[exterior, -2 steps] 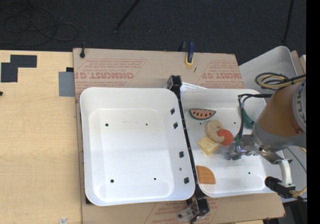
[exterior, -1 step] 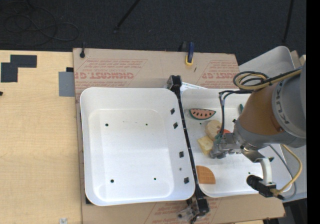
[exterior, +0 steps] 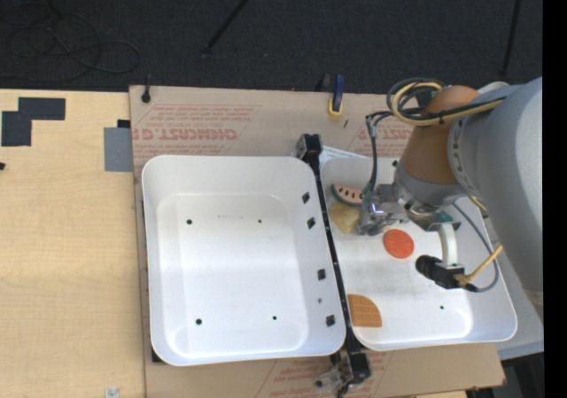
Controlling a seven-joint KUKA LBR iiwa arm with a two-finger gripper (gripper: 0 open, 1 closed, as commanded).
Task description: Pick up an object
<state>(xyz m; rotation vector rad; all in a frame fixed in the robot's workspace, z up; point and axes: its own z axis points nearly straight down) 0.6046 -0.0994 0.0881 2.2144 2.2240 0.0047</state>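
The right white bin (exterior: 478, 321) holds a few small things. A red and green slice-shaped piece (exterior: 347, 194) lies near its back left corner, with a pale yellow lump (exterior: 344, 220) just in front of it. A red-orange disc (exterior: 399, 245) lies near the middle, and an orange-brown half-round piece (exterior: 364, 310) sits by the front left wall. My gripper (exterior: 374, 219) is low in this bin, between the yellow lump and the disc, close to both. The wrist hides its tips.
The left white bin (exterior: 164, 299) stands beside the right one, and a black strip (exterior: 321, 237) runs between them. Both rest on a cardboard sheet (exterior: 213, 126). A blue and yellow clamp (exterior: 337, 95) grips the sheet's back edge. The grey arm (exterior: 505, 166) covers the right bin's right side.
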